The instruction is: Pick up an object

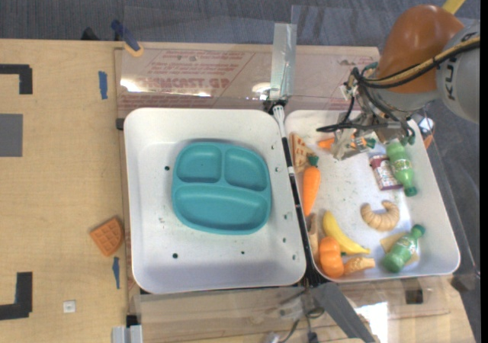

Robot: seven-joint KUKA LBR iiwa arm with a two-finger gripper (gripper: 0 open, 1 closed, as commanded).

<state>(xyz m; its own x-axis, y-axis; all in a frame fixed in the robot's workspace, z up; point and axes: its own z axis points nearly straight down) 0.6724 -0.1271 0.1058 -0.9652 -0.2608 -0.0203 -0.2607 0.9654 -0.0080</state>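
Your pincer (352, 143) hangs low over the far end of the right bin (446, 246), but cables and blur hide it, so whether it is spread or pressed together you cannot tell. Nothing visibly sits in it. The nearest candidates lie just beside it: a small orange piece (325, 144) to its left and a green bottle (399, 167) to its right. The carrot (311, 185), banana (341, 233) and croissant (380, 215) lie nearer the camera. Pick one isolated target, centre over its narrow width, and descend straight to avoid nudging neighbours.
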